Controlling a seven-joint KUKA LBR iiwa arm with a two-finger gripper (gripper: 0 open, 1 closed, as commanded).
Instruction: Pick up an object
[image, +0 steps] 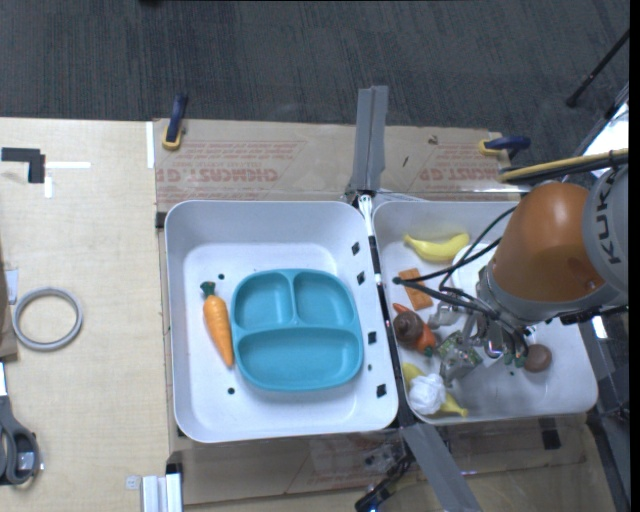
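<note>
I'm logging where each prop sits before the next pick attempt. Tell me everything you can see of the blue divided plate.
The blue divided plate is a rounded-corner tray of what looks like smooth turquoise plastic, with three compartments: two smaller ones on the far side and one wide one on the near side. It lies flat, right side up, on the floor of the left bin, roughly centred. Nothing lies in its compartments. A toy carrot lies just beside its left edge; whether they touch I cannot tell.
</note>
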